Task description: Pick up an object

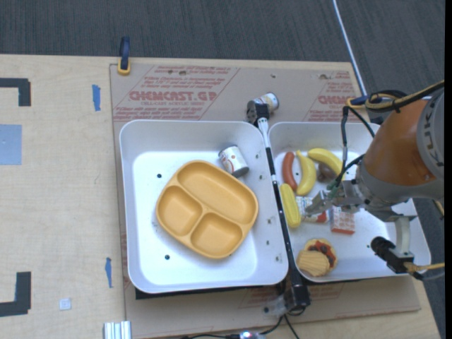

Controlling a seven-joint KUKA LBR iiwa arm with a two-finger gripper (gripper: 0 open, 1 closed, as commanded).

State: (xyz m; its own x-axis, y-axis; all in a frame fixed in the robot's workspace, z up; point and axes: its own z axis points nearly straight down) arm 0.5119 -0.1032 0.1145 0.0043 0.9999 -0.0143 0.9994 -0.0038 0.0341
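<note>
Plywood board [212, 90] on pale bench [56, 189], dark carpet [212, 13] beyond; end effector [326, 202] grip state unclear

Robot lab: taped bench [49, 210], bins [134, 189], cables.

Right bin [417, 249] — bananas [314, 167], red sausage [288, 169], corn cob [290, 205], burger [317, 257], a small red-and-white carton [343, 221].
</note>
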